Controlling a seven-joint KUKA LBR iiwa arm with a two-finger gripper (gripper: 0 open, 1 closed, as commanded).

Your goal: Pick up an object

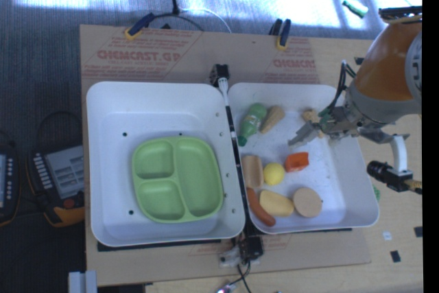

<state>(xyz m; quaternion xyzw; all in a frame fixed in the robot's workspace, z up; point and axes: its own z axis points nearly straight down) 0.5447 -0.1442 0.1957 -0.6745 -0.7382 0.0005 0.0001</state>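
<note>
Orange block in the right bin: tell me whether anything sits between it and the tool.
Nothing visible does. The tool hangs just above and slightly left of the orange block, with bare bin floor around it. The yellow ball lies left of the block, off that line.

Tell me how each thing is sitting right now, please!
Gripper: open, above the right bin, holding nothing.
Green plate: flat in the left bin.
Green bottle: lying on its side.
Orange piece: loose, below the gripper.
Yellow ball: resting beside the hot dog bun.
</note>
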